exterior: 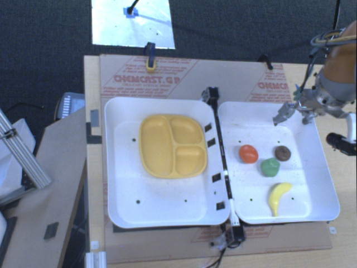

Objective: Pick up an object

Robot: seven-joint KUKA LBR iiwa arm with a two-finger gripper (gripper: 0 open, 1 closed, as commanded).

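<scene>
Nearest me, at the front of the right bin (321, 205), I am seeing a yellow banana (278, 196) lying on the white floor, curved, with one end pointing toward the front rim. Just beyond it a green round fruit (270, 167) is sitting, and close beside that, a little farther back, an orange-red round fruit (248, 153) on its left and a brown round item (283, 153) on its right. The three are clustering near the middle of the bin, apart from one another but close.

In the left bin (120, 166), a yellow divided plate (172, 146) with three compartments is lying flat near the middle. A black strip with clips is running between the two bins.

Farther back, I am watching the gripper (295, 111) hanging over the far right part of the right bin, near its back rim. Its fingers are standing apart, one tip reaching left at the bin's back area, and nothing is showing between them. The brown item is the closest thing to it, lying in front of the fingers and well clear of them; the other fruits are lying nearer me still.

The grey arm (337, 77) with its orange band is entering from the right edge. Behind the bins, a cardboard sheet with red lettering (167, 74) is lying under them, and a yellow clamp (150, 60) is sitting at its far edge.
</scene>
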